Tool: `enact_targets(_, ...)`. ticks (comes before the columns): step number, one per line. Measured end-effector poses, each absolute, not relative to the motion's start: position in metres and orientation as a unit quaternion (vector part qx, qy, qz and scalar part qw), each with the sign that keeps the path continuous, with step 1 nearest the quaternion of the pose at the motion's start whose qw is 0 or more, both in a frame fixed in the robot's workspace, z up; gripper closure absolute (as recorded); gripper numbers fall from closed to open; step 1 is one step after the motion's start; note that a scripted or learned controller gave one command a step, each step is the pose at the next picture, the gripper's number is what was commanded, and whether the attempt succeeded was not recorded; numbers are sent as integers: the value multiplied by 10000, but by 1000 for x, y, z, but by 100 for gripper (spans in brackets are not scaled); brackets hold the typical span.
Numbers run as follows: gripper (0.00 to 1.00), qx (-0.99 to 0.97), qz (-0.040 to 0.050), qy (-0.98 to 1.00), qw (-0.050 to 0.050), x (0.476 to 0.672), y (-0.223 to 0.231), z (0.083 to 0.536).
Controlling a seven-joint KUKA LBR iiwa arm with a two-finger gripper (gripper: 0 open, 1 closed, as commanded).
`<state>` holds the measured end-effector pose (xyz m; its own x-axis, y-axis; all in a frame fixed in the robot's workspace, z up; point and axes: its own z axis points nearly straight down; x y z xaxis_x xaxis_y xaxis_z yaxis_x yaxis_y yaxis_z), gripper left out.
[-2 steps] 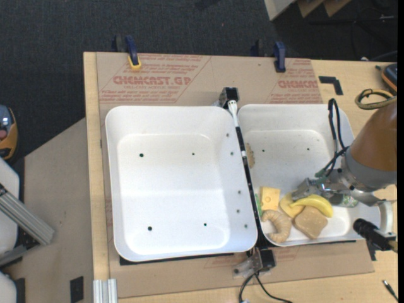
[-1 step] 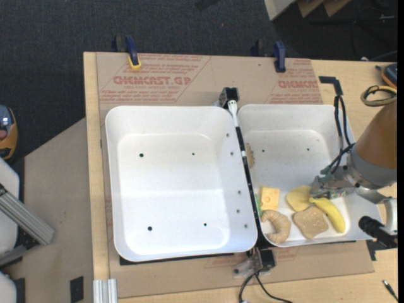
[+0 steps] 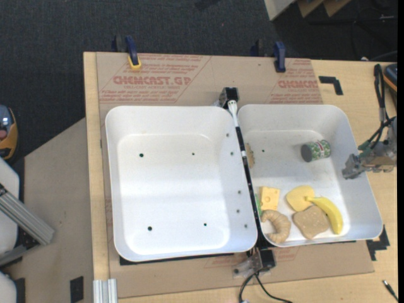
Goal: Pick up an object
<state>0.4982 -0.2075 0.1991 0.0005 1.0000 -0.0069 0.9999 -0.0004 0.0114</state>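
Observation:
The right bin (image 3: pixel 334 122) holds several toy foods. A small grey and green can (image 3: pixel 315 150) lies on its side near the back right. Along the front lie a yellow cheese slice (image 3: pixel 269 198), a tan croissant-like piece (image 3: pixel 277 225), a round yellow piece (image 3: pixel 299 197), a brown bread slice (image 3: pixel 310 221) and a banana (image 3: pixel 331 213). My gripper (image 3: pixel 355 168) is small and grey at the right bin's right rim, right of the can and above the banana. Nothing shows in it.
The left bin (image 3: pixel 170 175) sits beside the right one, with a black divider strip (image 3: pixel 241 163) between them. Both rest on a cardboard-covered bench (image 3: pixel 158 77) held by blue clamps at the back. Cables hang at the far right.

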Motion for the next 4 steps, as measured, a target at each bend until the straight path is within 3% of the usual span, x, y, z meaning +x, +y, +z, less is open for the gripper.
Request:
enact_targets(1,100,7072,13,7070,55,497,-226,263)
enact_targets(2,100,7073,7,7070,31,479,-225,287)
enact_targets(4,100,7071,1,7071,22,484,-224,287)
